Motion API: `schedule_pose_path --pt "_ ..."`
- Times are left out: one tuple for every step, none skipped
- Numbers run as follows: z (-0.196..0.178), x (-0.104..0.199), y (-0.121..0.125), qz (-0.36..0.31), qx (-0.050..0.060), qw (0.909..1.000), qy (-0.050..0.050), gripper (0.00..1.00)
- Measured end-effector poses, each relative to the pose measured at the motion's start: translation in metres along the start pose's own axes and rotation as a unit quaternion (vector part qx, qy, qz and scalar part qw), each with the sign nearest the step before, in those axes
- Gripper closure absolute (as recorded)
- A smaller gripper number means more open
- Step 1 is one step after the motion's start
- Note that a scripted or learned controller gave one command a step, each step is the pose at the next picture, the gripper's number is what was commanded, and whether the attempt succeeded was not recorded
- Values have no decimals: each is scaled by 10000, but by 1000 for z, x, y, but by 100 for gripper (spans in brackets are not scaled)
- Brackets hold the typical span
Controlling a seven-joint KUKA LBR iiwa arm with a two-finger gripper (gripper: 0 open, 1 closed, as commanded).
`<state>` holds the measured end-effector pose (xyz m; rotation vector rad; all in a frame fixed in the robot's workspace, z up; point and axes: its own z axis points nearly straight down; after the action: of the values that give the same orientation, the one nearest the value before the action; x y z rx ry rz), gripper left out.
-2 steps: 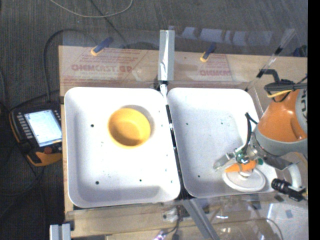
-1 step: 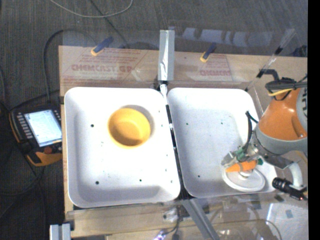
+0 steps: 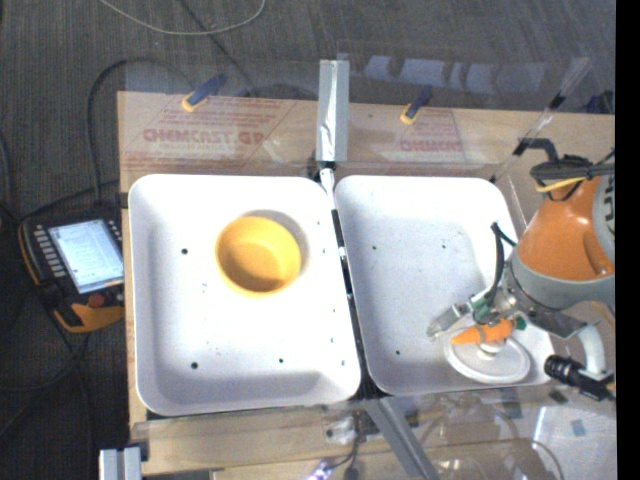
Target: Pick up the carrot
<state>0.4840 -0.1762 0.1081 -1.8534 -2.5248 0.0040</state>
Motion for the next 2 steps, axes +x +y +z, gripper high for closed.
schedule_pose_path --pt "13 -34 -9 354 -36 9994 -15 0" --pt "5 -33 -7 336 -42 9994 -18 100"
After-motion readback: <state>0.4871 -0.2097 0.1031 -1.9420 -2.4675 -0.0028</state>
